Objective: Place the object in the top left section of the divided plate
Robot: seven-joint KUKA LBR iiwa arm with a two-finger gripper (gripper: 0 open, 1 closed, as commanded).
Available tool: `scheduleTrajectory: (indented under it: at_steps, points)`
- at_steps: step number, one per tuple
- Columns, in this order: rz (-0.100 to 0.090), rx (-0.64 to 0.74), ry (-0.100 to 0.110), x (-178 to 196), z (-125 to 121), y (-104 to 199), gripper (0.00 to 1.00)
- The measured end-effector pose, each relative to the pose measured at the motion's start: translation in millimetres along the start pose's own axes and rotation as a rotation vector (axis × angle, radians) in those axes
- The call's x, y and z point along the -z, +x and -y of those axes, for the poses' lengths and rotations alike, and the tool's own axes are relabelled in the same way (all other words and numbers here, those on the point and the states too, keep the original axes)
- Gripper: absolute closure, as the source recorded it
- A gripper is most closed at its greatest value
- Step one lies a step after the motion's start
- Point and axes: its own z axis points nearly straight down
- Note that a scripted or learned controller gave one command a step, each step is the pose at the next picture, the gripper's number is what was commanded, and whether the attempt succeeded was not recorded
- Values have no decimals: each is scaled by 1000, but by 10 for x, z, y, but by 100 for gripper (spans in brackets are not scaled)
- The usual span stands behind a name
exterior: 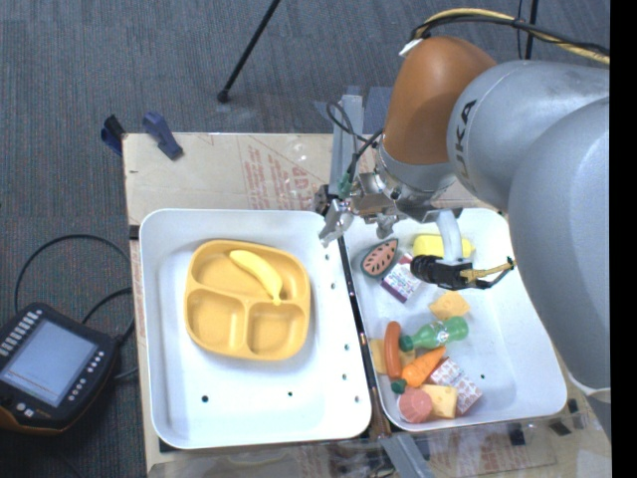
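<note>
Left bin holds the yellow divided plate with the banana across its top section, and over the bins' seam hovers the pincer, grip unreadable, toy food piled right

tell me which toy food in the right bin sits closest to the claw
The watermelon slice, a red wedge with dark seeds and a green rind, at the bin's upper left. It lies just below the claw, while the carrot and green bottle lie farther down.
</note>
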Motion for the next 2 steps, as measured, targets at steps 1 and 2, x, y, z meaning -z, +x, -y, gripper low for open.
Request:
scheduleTrajectory:
  at_steps: [1, 2]
  points:
    - [0, 0, 0, 0, 0, 0, 0]
    - [0, 0, 0, 0, 0, 0, 0]
